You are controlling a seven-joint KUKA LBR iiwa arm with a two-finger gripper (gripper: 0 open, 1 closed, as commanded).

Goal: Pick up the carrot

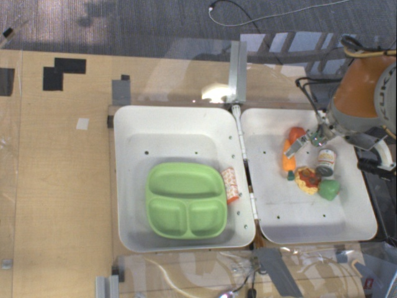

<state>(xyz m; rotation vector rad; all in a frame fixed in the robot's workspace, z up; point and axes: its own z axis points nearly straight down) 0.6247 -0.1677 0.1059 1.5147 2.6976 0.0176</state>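
The gripper [308, 140] hovers with fingers spread beside the carrot [291, 148] in the right bin [273, 222]; it should centre over the carrot before closing.

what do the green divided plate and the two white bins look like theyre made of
The green divided plate looks like moulded plastic with a matte finish: uniform colour, rounded compartment ridges, only soft highlights. The left bin and right bin look like thin formed plastic, smooth and slightly glossy: rounded corners and a bright glare near the left bin's top edge. Painted metal cannot be ruled out.
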